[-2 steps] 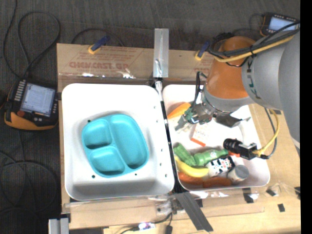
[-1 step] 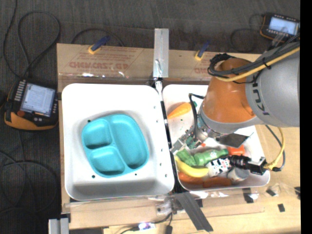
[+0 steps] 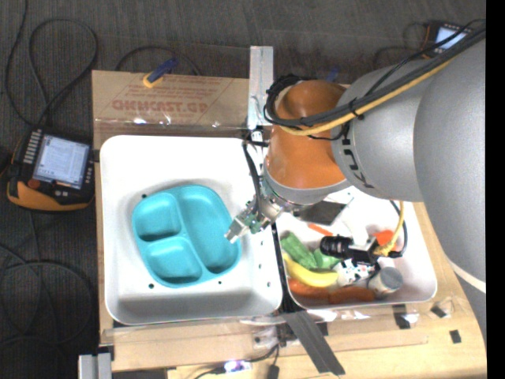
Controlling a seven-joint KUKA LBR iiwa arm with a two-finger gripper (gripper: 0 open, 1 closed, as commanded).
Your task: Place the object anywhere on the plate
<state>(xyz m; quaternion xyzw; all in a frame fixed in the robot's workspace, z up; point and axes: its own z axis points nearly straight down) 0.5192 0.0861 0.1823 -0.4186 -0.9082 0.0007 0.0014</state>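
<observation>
A turquoise plate (image 3: 183, 231) with three compartments lies in the left bin (image 3: 126, 298). My gripper (image 3: 243, 227) hangs at the plate's right rim, close to the wall between the two bins. A small greenish bit shows at the gripper's tip, but I cannot make out whether it is a held thing. The grey arm with its orange band (image 3: 308, 144) covers the top of the right bin (image 3: 418, 287).
In the right bin lie a green item (image 3: 297, 248), a yellow banana (image 3: 312, 275), a thin orange piece (image 3: 318, 230), a brown item (image 3: 341, 295) and a grey round thing (image 3: 387, 279). A cardboard sheet (image 3: 166, 101) sits behind the left bin.
</observation>
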